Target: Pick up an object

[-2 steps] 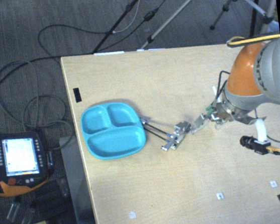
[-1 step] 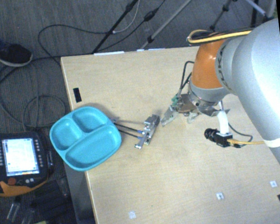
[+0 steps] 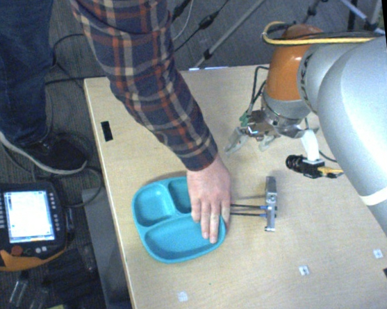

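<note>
The single camera hangs high above the pale wooden worktop (image 3: 264,274) and looks down at a slight slant, far enough off to take in nearly the whole board plus a strip of grey carpeted floor (image 3: 63,61) from nine o'clock round to twelve. The worktop's far edge runs across the upper part of the frame. The bulky grey robot arm with its orange band (image 3: 357,116) enters from three o'clock and looms large there, being nearest the lens. A black handheld control pendant with a lit screen (image 3: 26,220) lies on the floor at nine o'clock.
</note>
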